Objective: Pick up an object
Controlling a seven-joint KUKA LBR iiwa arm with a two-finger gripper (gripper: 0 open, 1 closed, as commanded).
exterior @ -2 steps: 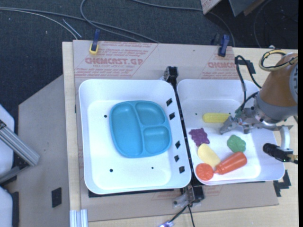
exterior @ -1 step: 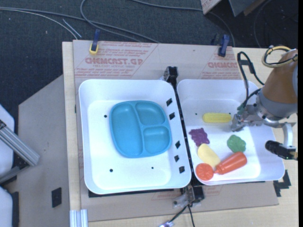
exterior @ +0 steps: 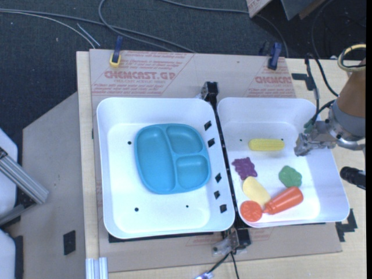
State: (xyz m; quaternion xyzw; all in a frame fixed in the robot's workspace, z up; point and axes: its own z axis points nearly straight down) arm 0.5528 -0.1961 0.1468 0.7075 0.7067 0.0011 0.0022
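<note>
Two shallow white bins sit side by side on a bench. Left bin (exterior: 116,214) holds a blue divided plate (exterior: 172,157) near its middle. Right bin (exterior: 331,196) holds toy food: an orange carrot (exterior: 285,200) near the front, touching a red tomato (exterior: 251,211) and a pale yellow piece (exterior: 255,189); yellow corn (exterior: 266,145) farther back; green broccoli (exterior: 290,175); purple grapes (exterior: 244,167). Above the bin's right side hangs the gripper (exterior: 306,143), with nothing between its tips; how wide it stands cannot be told.

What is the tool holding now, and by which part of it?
Nothing is seen held. The tool hangs over the right bin, apart from the yellow corn and the green piece.
</note>
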